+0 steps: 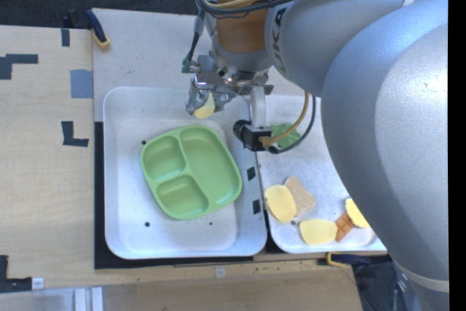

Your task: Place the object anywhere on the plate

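Observation:
A green divided plate (191, 171) lies in the left white bin (124, 229). Above the plate's far edge hangs my gripper (202, 107), shut on a small pale yellow piece (205, 110) that shows between its fingertips. The gripper sits just beyond the plate's upper rim, over the bin's back part. The arm's orange band and grey wrist rise above it and hide the back of the right bin.
The right bin (320, 244) holds several food pieces: a yellow round piece (280, 202), a tan bread-like piece (300, 194), another yellow piece (317, 231) and a small orange-brown piece (344, 225). A black cable connector (251, 136) hangs near the divider between bins.

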Controlling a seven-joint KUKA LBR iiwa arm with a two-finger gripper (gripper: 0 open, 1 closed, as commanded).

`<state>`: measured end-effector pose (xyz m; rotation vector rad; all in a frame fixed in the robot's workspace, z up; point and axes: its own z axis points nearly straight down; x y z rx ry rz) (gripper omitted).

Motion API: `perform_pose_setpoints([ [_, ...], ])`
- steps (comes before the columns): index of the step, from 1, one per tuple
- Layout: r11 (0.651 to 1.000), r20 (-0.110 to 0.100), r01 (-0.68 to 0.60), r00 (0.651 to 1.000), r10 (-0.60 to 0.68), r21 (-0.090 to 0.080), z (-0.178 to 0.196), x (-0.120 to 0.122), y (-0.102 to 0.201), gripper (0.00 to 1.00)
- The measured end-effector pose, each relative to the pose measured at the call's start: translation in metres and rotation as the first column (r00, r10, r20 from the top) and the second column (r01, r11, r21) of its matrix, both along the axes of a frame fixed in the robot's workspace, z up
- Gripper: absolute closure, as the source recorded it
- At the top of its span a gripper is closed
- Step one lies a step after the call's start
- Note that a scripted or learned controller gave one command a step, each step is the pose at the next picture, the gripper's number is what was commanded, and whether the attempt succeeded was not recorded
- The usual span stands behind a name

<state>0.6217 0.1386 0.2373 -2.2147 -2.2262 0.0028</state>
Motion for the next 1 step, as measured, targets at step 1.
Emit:
perform_pose_setpoints([
  [1,1.000,0.000,0.002,1.000,-0.002,-0.001,0.0002,0.0002,-0.0018,0.00],
])
